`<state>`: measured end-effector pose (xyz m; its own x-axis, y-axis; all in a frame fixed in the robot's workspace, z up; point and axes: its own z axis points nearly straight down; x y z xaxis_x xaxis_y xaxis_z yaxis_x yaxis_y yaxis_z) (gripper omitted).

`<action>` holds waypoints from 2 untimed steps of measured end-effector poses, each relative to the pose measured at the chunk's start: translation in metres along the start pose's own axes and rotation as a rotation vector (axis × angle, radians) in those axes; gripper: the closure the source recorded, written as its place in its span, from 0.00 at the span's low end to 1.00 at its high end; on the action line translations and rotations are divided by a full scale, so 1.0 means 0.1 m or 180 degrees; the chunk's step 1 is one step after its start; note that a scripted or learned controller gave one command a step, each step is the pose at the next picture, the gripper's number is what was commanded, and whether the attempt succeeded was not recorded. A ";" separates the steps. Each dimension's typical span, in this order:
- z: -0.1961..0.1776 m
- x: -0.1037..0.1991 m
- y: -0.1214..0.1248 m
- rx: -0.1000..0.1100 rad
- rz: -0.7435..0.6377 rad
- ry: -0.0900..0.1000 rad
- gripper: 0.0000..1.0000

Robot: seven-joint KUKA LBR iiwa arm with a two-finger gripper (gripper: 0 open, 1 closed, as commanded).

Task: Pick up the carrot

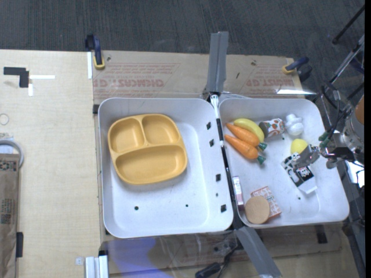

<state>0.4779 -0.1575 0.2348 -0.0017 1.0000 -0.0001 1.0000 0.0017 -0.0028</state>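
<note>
1. Hand (302,168): positioned low over the right bin (333,210), in its right half, just beside a yellow round toy (298,146). Whether it is open or closed cannot be determined; nothing can be made out in its grip. Contact with the bin floor cannot be confirmed.
2. Tabletop (46,155): light wood surface carrying two white bins side by side.
3. Left bin (156,213): contains one yellow divided plate (148,148) with three compartments, placed in the upper left area.
4. Right bin, left part: two carrots (243,141) lie side by side, touching, green ends pointing toward the lower right. A banana (249,126) lies just above them, touching the upper carrot.
5. Right bin, centre: a small printed carton (272,127) sits beside the banana; a white lumpy item (294,122) lies to its right.
6. Right bin, lower edge: a round brown cookie (257,210) rests against a red-and-white packet (269,198).
</note>
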 end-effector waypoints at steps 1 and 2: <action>0.47 0.55 0.93 -0.0003 -0.1295 -0.0001 0.00; 1.43 0.55 1.04 -0.0010 -0.1976 -0.0003 0.00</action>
<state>0.5813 -0.1024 0.0917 -0.5831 0.8124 -0.0003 0.8124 0.5831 0.0003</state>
